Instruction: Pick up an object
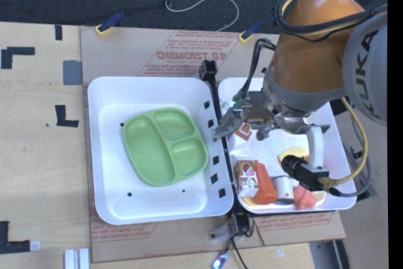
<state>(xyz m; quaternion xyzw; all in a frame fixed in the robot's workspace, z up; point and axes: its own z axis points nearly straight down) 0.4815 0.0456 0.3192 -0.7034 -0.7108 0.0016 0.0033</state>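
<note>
The arm hung over the right bin. The left bin held a green divided plate. Small objects lay below the jaws, whose state I cannot tell.

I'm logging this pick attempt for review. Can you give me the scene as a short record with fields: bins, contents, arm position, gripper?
left bin: holds a green divided plate, lying flat
right bin: holds a cluster of small items near its front edge, among them an orange-red carton, a pink piece and something yellow
arm: reaches in from the right, over the right bin
gripper: low over the right bin's left side, near the divider between the bins
held object: none visible between the fingers
finger state: cannot tell
</note>
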